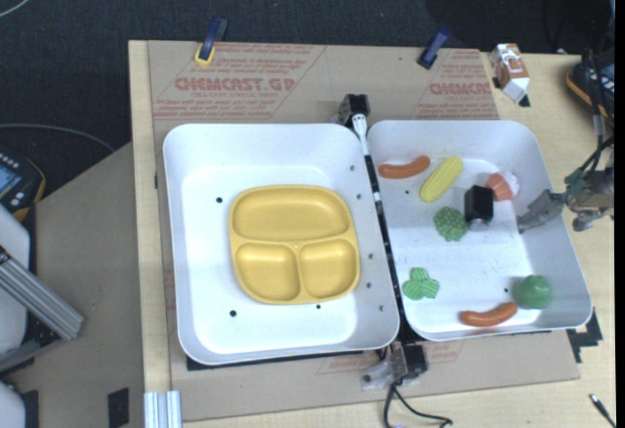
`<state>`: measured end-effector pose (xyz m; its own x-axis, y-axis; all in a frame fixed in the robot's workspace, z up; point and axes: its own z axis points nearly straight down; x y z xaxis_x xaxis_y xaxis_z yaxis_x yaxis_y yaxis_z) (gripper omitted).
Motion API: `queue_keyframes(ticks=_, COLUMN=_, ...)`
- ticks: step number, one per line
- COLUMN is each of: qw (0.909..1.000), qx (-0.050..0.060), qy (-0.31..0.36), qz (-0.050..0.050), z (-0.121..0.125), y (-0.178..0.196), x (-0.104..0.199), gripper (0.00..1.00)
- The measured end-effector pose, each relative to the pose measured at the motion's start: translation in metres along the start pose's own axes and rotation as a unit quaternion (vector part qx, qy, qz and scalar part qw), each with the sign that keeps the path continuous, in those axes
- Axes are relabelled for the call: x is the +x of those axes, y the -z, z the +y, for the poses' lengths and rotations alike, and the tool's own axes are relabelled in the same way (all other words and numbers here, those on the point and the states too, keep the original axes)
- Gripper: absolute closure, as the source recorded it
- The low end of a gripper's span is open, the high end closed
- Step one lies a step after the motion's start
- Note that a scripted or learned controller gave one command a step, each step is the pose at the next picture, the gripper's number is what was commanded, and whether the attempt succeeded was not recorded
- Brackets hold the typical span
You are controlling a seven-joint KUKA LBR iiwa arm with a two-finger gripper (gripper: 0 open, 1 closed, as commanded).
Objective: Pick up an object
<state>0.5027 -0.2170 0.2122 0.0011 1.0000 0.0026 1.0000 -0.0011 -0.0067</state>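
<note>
The gripper (543,211) is seen at the right rim of the right bin (488,138); whether it is open or closed cannot be told, and nothing is seen held. Inside that bin, a black block (479,204) lies just beside a pink piece (502,186), with a corn cob (441,179), a sausage (403,167) and a green sprig (449,223) to its left. A second sausage (487,316) and a green ball (533,291) lie near the front edge. A yellow divided tray (293,242) is set in the left bin (195,221).
</note>
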Motion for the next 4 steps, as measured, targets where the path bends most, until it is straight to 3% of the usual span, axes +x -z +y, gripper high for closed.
queue_keyframes(ticks=2, qw=1.0000, qx=0.000, qy=0.000, qz=0.000, z=-0.014, y=-0.109, x=0.007, gripper=0.00)
queue_keyframes(ticks=3, qw=1.0000, qx=-0.001, qy=0.001, qz=0.000, z=-0.014, y=-0.129, x=0.008, gripper=0.00)
queue_keyframes(ticks=4, qw=1.0000, qx=-0.004, qy=0.000, qz=-0.001, z=-0.013, y=-0.117, x=0.007, gripper=1.00)
